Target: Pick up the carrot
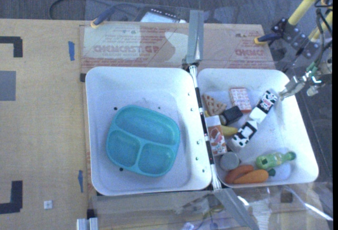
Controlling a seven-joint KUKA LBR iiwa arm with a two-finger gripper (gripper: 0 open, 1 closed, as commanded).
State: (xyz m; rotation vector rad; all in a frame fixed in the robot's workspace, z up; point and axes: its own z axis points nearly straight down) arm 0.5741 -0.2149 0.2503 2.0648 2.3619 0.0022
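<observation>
A: Big stuff first. Bench (37, 118), flat tan wood. Two shallow white bins, smooth plastic, rounded corners: left bin (105, 81), right bin (301, 118).

B: What's in the left bin?

A: Teal tray (142, 140), matte plastic, three compartments, rounded, lying toward the bin's near-left part. Nothing in its compartments.

B: Arm?

A: At the right bin's far-right corner. Gripper (293, 86) sits about over that rim; whether it's released or clenched, cannot tell, too small and cluttered.

B: Carrot?

A: Carrot (252, 176), orange, smooth, tapered, lying flat along the right bin's near edge, touching a darker orange-red piece (238, 171) just beside it. Green bottle (273, 159) lies close behind it.

B: Progress?

A: Judging from this, nothing done. Carrot is down in the bin, well apart from the gripper, which would have to cross from the far-right corner to the near edge.

B: Smaller bits?

A: Two black-and-white cartons (255, 118) lying slantwise mid-bin, a waffle-pattern wedge (214, 103) and an orange-red box (240, 99) toward the far edge, a printed packet (217, 140) at the left wall, a grey disc (229, 161).
</observation>
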